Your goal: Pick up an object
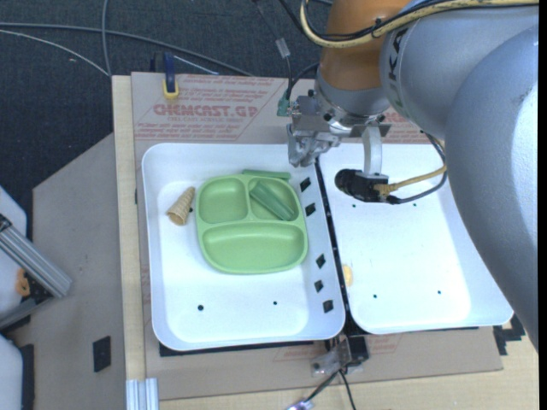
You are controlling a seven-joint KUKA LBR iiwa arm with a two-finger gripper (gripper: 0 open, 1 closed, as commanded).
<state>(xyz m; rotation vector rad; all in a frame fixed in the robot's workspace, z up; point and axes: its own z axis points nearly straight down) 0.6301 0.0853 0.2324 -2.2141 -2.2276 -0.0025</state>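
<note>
- A metal rail (pixel 34 259) lies at a slant at the far left, off the surface.
- The surface (pixel 205 101) is a brown board with red printing along its far edge; a small blue-and-yellow clamp (pixel 170 73) stands at that edge.
- The left bin (pixel 171 306) is a shallow white tray with rounded corners.
- In its left part lies a small tan cone (pixel 180 206), wide end toward the near side, just beside the plate and apart from it.
- A green divided plate (pixel 249 225) sits in the middle of the left bin, three compartments facing up.
- A darker green piece (pixel 273 200) rests tilted in the plate's far right compartment.
- The claw (pixel 301 152) hangs over the far edge of the left bin, close to the seam between the bins, above the plate's far right corner. Nothing shows between its fingers; whether they are parted or closed I cannot tell.
- Black markers line the seam between the bins.
- The right bin (pixel 410 297) holds a tiny yellow-orange scrap (pixel 347 273) near its left wall.
- A black cable fitting (pixel 357 184) on the arm hangs above the right bin's far part.
- The grey arm (pixel 479 84), with its orange band (pixel 363 11), fills the upper right.
</note>
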